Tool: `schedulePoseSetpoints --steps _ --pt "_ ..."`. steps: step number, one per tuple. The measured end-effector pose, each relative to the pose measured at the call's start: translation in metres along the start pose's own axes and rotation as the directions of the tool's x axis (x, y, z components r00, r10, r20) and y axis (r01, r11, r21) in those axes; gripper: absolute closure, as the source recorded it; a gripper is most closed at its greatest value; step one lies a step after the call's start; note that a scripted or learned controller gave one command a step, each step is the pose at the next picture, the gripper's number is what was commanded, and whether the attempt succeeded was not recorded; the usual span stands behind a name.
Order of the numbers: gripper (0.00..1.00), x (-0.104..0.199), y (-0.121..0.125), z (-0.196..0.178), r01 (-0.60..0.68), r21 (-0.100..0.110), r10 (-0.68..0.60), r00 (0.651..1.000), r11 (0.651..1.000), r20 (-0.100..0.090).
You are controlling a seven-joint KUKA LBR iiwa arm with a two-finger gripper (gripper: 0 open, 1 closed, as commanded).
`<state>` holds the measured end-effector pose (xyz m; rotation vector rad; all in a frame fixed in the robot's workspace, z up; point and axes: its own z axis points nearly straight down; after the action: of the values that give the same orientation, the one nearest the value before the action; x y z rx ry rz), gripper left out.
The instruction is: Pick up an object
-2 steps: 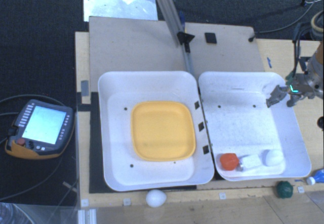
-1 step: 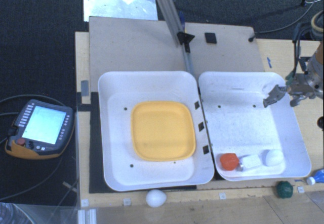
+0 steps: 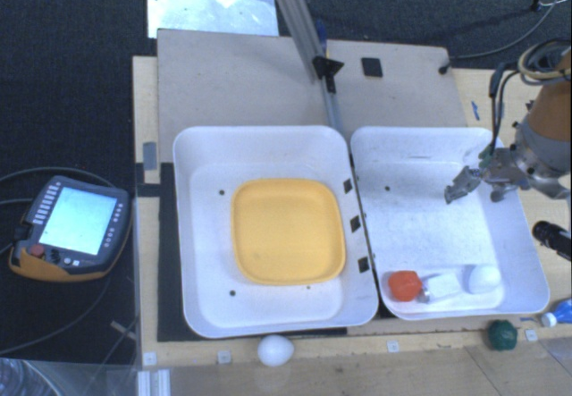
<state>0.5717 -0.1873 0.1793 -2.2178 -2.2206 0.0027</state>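
White right bin point(image 3: 429, 224), fingers point(image 3: 478, 185) spread open, holding nothing, orange object point(image 3: 403, 286) well below them

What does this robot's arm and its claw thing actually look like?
The arm enters from the right edge: a rounded, pale grey body with an orange band near the top. Dark cables loop beside it. At its end sits a small grey metal gripper with two thin fingers.
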Motion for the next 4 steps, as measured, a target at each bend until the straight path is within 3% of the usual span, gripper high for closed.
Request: schedulePoseSetpoints --steps 2,3,4 --pt "0.0 0.0 -0.011 0.09 -0.001 -0.002 0.001 1.0 1.0 0.0" --pt "1.0 -0.001 -0.01 0.078 -0.001 -0.006 0.001 1.0 1.0 0.002" --pt "1.0 -0.002 -0.01 0.015 -0.001 -0.009 0.001 1.0 1.0 0.003"
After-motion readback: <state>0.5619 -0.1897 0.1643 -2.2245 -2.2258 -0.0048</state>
